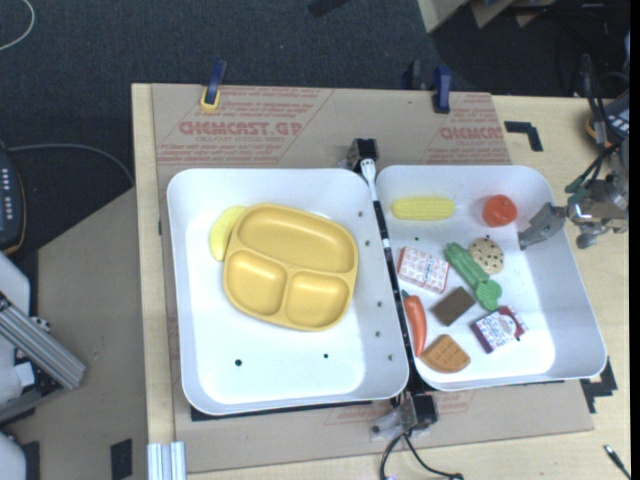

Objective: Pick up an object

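The right bin [560,298] holds several toy foods: a yellow corn cob [423,208], a red tomato [500,209], a speckled cookie [488,255], a green cucumber [470,273], a pink-and-white wafer [422,269], a brown chocolate piece [452,305], a red-orange carrot [416,324], a waffle [445,353] and a purple packet [497,329]. My gripper [545,226] hangs over the bin's right rim, just right of the tomato and cookie. It touches none of them and nothing shows in its grasp.
The left bin [200,348] carries a yellow divided plate [290,266] with a yellow piece [224,230] tucked under its left edge. A black divider [380,238] runs between the bins. Clamps [211,88] hold the cardboard base at the back. Cables crowd the far right.
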